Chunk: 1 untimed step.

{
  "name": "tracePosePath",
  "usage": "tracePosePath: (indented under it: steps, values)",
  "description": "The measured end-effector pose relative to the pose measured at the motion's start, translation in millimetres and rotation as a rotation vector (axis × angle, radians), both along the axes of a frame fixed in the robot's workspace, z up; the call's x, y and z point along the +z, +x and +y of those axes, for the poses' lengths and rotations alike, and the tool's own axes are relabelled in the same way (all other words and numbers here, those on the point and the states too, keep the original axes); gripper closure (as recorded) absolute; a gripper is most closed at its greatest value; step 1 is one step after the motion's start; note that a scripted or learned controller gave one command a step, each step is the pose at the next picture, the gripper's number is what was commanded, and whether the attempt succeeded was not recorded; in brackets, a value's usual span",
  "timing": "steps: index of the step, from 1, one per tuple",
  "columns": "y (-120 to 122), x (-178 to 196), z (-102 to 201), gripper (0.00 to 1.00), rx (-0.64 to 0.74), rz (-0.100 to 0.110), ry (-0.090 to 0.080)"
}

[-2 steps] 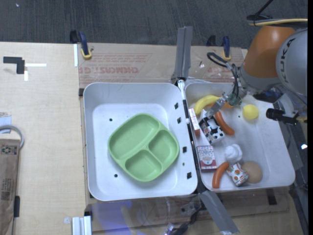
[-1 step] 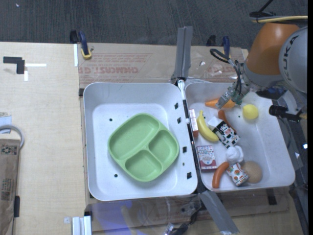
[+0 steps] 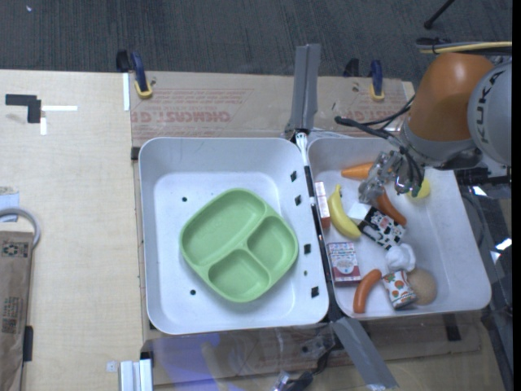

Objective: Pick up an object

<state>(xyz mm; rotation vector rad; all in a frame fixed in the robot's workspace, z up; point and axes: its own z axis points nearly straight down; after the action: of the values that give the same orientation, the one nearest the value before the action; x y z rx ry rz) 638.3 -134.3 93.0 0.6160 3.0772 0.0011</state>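
Bins sit side by side on the bench, and the right bin (image 3: 472, 243) serves as the landmark for all that follows. To its left, touching along the shared rim, lies the left bin (image 3: 163, 218), which carries a green divided plate (image 3: 238, 245) tilted across its floor.

Over the upper part of the right bin hangs the gripper (image 3: 389, 182), below the arm's orange band (image 3: 446, 96). Its metal tip is low among the objects near the bin's back wall, but blur and clutter hide the fingertips, so whether they are apart or together cannot be told, and nothing can be seen clamped between them.

Inside the right bin, an orange carrot (image 3: 356, 170) lies at the back, just left of the gripper. A banana (image 3: 341, 217) curves along the bin's left wall. Near the bin's middle, just below the gripper, is a black-and-white spotted toy (image 3: 383, 229), with a reddish sausage-like piece (image 3: 392, 209) touching its upper side. A small red-and-white carton (image 3: 343, 262) rests toward the front left, an orange sausage (image 3: 366, 290) lies at the front edge, and a small printed can (image 3: 398, 289) sits beside a tan ball (image 3: 422, 286) in the front right.
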Motion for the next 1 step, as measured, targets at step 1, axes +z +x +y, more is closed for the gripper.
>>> tracePosePath:
  steps: [1]
  values:
    - [-8.0,122.7,61.2,1.0,-0.024,-0.001,0.0]
